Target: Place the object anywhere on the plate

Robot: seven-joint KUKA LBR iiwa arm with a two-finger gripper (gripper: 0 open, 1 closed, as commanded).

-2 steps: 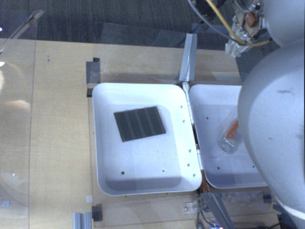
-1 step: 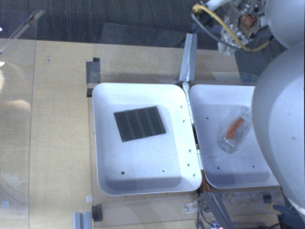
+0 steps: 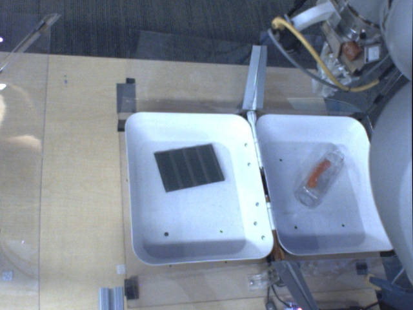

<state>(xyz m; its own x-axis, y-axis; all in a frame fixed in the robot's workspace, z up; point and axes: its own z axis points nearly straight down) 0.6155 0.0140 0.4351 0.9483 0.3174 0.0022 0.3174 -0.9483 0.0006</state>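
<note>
A clear plastic bottle (image 3: 319,176) with an orange thing inside lies tilted in the right bin (image 3: 284,218). A dark grey ribbed square plate (image 3: 190,166) lies flat in the left bin (image 3: 193,231), toward its upper left. My gripper (image 3: 345,47) hangs high above the far edge of the right bin, among yellow and black cables, well apart from the bottle. Nothing shows between it and the bin floor.
A metal divider post (image 3: 253,86) rises between the two bins at the back. The grey arm body (image 3: 393,166) covers the right bin's right edge. Wooden bench (image 3: 64,173) lies to the left.
</note>
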